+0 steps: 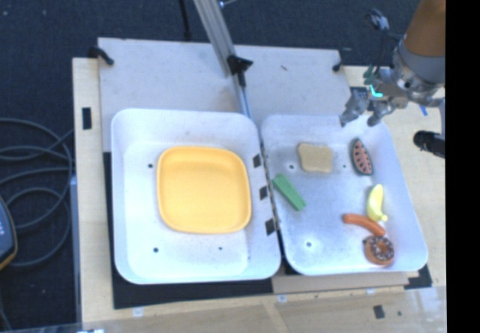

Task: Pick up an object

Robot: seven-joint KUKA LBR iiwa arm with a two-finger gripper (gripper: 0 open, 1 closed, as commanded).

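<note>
Objects for picking are lying in the right shallow white bin point(281, 136), spread over its floor with open room between them. Largest on the bench, the left shallow white bin point(127, 129) is carrying a square yellow plastic plate point(203, 189) near its middle, well clear of its rims. The grey arm with the orange band point(427, 28) is reaching in from the right. Its two-finger gripper point(362, 115) is hovering over the right bin's far rim, fingers spread apart and holding nothing. A tan bread-like block point(316, 158) is sitting nearest the gripper. A green flat bar point(289, 193) is lying by the left rim. Along the right side are lying a watermelon slice point(362, 157), a yellow banana point(376, 202), an orange sausage point(363, 223) and a brown doughnut point(379, 250) by the near right corner.
</note>
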